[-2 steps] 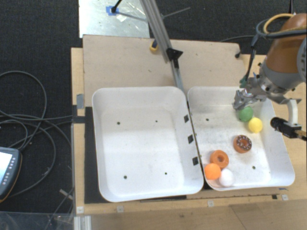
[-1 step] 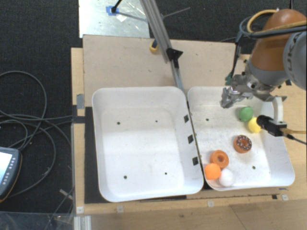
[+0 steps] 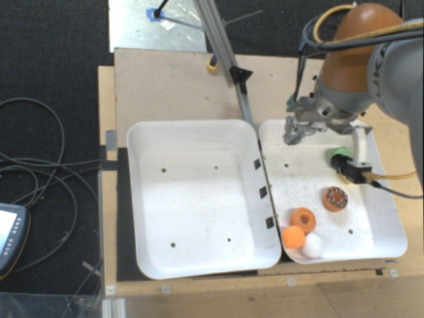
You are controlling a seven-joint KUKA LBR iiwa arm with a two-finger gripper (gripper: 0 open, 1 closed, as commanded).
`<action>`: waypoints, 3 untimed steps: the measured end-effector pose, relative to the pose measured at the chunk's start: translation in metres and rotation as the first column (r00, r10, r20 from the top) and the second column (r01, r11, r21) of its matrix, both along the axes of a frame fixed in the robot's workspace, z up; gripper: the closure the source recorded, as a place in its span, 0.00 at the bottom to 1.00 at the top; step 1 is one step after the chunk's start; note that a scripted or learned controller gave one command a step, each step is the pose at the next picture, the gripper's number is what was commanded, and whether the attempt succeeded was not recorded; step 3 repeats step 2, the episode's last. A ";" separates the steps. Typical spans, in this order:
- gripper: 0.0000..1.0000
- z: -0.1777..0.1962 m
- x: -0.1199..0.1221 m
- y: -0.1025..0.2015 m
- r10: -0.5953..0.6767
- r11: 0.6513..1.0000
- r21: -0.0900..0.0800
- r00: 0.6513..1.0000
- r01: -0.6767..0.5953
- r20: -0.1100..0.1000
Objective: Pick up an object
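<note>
My gripper (image 3: 293,136) hangs over the far left part of the right bin (image 3: 384,240), with nothing seen in it. A small green object (image 3: 339,154) lies to its right. Nearer the front lie a brown sprinkled doughnut (image 3: 335,199) and an orange ring (image 3: 303,218). An orange ball (image 3: 293,236) and a white ball (image 3: 312,245) sit together at the bin's front left corner, well away from the gripper.
The left bin (image 3: 142,144) stands beside the right one, the two meeting at a shared rim (image 3: 263,191). A grey pole (image 3: 222,42) slants down from the back toward the bins' far edge. Cables and a pendant (image 3: 10,234) lie on the floor at left.
</note>
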State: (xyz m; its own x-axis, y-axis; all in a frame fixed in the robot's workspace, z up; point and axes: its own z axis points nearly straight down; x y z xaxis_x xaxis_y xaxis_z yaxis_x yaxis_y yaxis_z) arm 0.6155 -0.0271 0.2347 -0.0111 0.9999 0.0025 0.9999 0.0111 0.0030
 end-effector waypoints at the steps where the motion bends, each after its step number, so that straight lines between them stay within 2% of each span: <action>1: 1.00 0.004 0.000 0.062 0.001 1.000 0.000 1.000 -0.001 -0.001; 2: 1.00 0.012 0.002 0.115 0.000 1.000 0.000 1.000 0.000 -0.001; 3: 1.00 0.012 0.002 0.115 0.000 1.000 0.000 1.000 0.000 -0.001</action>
